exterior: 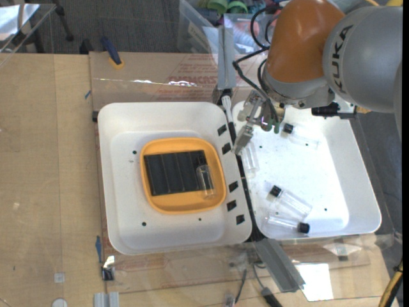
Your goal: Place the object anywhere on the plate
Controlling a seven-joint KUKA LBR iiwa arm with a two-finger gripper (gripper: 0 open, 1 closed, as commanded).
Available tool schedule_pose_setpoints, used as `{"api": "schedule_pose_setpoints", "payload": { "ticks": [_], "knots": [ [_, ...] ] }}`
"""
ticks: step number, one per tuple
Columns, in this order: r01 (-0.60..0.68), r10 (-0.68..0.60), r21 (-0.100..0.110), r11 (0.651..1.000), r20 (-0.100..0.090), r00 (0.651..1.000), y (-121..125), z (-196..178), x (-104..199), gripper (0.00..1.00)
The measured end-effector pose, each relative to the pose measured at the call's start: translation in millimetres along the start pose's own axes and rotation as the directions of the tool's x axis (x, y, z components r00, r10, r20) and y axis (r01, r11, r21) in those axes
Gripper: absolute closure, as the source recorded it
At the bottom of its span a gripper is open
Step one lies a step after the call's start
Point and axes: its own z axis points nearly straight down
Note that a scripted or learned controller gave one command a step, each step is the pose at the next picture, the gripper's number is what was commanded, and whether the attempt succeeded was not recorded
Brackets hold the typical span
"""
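Note:
An orange plate [183, 174] with a black ribbed centre sits in the left bin [121, 171]. A clear vial [204, 176] lies on the plate's right side, along the edge of the black centre. My gripper [245, 132] hangs over the divider between the two bins, at the left edge of the right bin [339, 171]. It is to the upper right of the plate and apart from the vial. Nothing shows in its grasp.
Two clear vials with black caps [286, 201] [286, 223] lie in the right bin's near part, and another small black-capped piece [287, 128] lies near the wrist. Black clips [231, 185] line the divider. A tub of coloured items [230, 5] stands behind the bins.

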Motion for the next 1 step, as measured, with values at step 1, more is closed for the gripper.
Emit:
{"api": "schedule_pose_setpoints", "payload": {
  "ticks": [1],
  "knots": [
    [0.018, -0.018, -0.002, 1.0, 0.006, 1.0, -30.2, -23.6, -13.1, 0.0]
  ]
}}
